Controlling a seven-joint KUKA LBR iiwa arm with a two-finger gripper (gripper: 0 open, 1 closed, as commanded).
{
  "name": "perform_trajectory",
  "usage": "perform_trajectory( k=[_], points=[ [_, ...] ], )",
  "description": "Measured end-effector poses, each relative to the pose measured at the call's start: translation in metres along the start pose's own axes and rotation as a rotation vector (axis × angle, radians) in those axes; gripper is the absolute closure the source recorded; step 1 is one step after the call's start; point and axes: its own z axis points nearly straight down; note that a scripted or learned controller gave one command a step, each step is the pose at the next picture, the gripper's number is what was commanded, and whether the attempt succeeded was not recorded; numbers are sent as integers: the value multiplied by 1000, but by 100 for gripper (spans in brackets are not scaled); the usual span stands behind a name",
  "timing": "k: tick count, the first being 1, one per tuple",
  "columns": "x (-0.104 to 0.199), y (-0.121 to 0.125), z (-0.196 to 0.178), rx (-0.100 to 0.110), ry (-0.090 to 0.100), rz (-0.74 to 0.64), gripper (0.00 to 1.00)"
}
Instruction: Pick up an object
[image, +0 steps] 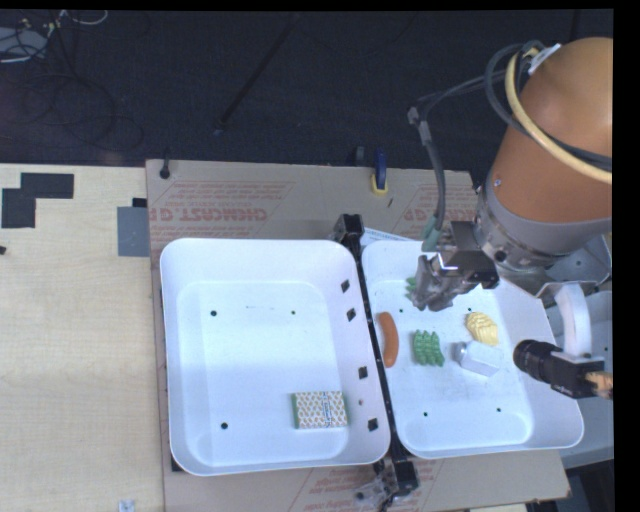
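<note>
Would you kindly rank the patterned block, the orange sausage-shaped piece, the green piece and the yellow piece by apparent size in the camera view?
1. patterned block, clearly largest.
2. orange sausage-shaped piece, longer though slim.
3. green piece and yellow piece: these look about alike, so I would not rank them apart.

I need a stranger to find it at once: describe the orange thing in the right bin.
Start at the right bin, the one that the arm reaches over. Along its left wall, beside the divider between the bins, lies the sausage, a slim orange-brown roll set lengthwise. The green block to its right is ridged, and the yellow piece further right is knobbly; the sausage alone is smooth and long.
</note>
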Motion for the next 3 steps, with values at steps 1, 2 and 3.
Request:
perform_trajectory(
  k=[1, 2, 3],
  points=[
    [-2, 0, -6, 8, -3, 0, 100],
    [-1, 0, -15, 12, -4, -7, 100],
    [1, 0, -25, 15, -5, -15, 100]
  ],
)
